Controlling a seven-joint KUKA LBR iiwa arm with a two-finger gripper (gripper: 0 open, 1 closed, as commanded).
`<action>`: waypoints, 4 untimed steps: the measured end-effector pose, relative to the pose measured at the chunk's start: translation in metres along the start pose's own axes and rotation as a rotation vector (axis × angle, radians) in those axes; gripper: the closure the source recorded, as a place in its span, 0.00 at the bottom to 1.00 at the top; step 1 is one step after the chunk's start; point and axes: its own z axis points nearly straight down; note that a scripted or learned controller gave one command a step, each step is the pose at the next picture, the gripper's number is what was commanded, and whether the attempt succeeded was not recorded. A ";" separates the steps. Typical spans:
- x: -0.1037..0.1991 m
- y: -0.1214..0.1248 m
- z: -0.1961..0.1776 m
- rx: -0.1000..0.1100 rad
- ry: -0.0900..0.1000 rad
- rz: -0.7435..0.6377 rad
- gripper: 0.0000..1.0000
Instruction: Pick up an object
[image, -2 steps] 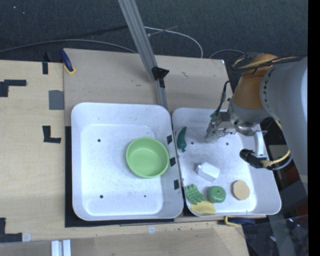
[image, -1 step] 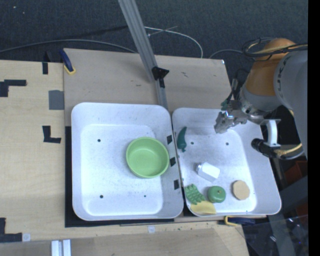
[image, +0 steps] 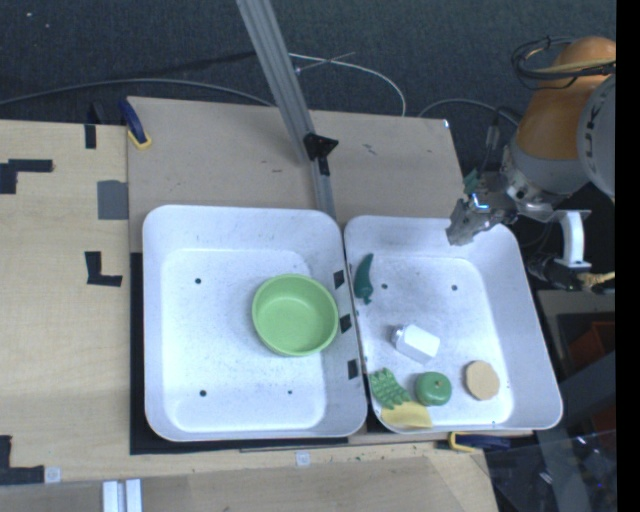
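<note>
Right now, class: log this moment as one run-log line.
gripper: over right bin far rim, holding nothing seen | green bowl: left bin | white block: right bin | phase: pre-pick

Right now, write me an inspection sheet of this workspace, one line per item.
Surface: wooden bench bearing the left bin and the right bin side by side.
Job's things: green bowl in the left bin; in the right bin a dark green piece, white block, tan disc, round green item, leafy green piece, yellow piece.
Clutter: blue and yellow clamp at the bench's far edge.
Grippers: gripper above the right bin's far right corner, holding nothing visible.
Cables: thin cable on the floor behind the bench.
Surroundings: slanted metal pole, dark floor.
</note>
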 end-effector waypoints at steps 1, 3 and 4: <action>0.000 0.001 -0.046 0.001 0.001 0.000 1.00; 0.097 -0.004 -0.042 0.007 0.004 -0.005 1.00; 0.149 -0.005 -0.043 0.007 0.004 -0.005 1.00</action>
